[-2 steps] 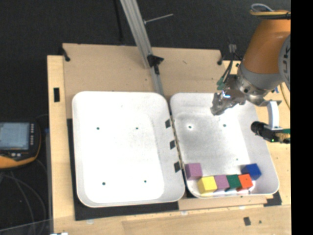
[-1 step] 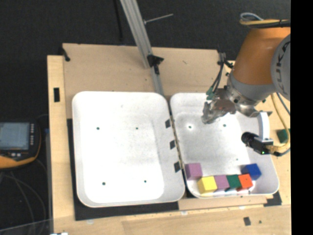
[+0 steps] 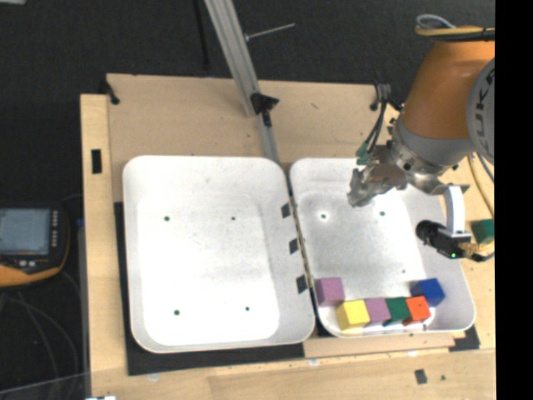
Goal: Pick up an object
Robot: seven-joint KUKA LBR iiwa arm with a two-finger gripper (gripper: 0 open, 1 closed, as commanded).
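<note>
My gripper (image 3: 364,188) hangs over the far part of the right bin (image 3: 391,248); whether it is released or clenched I cannot tell. All the blocks lie along that bin's near edge: a purple block (image 3: 330,289) towards the near left corner, then a yellow block (image 3: 353,313), a second purple block (image 3: 377,309), a green block (image 3: 397,308), an orange block (image 3: 417,308) and a blue block (image 3: 428,290) at the near right corner. The blocks are small cubes, closely packed. The bin floor is bare between them and my gripper. The left bin (image 3: 208,248) adjoins it on the wooden tabletop (image 3: 191,115). Both bins are shallow, white and round-cornered.
</note>
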